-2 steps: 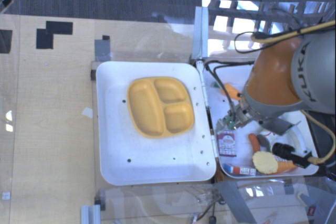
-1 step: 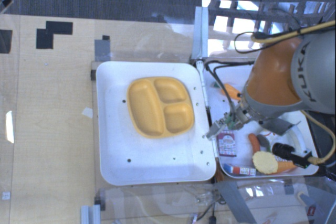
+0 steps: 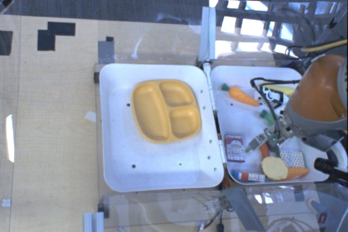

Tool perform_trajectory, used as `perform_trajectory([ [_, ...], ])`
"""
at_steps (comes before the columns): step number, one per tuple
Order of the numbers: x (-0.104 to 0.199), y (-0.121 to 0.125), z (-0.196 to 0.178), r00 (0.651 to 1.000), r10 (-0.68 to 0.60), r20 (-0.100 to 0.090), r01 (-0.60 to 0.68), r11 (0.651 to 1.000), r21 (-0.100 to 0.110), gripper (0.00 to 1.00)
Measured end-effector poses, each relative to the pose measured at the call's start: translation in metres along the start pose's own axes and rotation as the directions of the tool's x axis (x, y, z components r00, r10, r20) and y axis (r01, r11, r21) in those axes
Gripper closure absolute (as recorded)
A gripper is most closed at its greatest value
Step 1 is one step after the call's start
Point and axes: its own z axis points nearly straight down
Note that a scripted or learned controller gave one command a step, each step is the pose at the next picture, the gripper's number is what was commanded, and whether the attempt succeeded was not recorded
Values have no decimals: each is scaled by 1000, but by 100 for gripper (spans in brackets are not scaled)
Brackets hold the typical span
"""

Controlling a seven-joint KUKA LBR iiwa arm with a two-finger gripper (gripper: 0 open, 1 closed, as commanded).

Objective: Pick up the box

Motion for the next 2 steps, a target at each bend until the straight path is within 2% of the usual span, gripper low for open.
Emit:
perform_trajectory([
  [1, -7, 36, 48, 933, 360, -1, -360, 933, -11, 0],
  [2, -5, 41, 49, 838, 546, -1, -546, 838, -12, 0],
])
